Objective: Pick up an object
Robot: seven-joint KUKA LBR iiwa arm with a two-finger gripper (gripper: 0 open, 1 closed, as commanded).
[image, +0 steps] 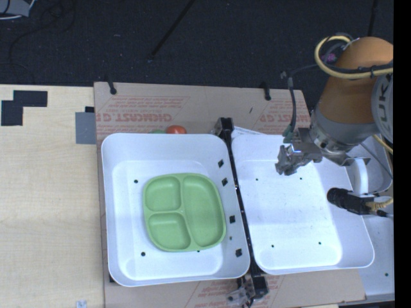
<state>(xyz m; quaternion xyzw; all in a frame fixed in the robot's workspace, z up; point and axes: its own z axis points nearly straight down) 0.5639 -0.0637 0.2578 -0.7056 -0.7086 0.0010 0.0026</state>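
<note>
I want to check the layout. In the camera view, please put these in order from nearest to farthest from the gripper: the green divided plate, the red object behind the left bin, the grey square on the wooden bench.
1. Green divided plate, in the left bin, to the lower left of the gripper.
2. Red object, beyond the left bin's far edge.
3. Grey square, on the wooden bench, far left.

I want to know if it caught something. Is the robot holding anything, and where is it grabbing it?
Nothing is held. The gripper hangs over the right bin, and the green plate lies in the left bin.
</note>
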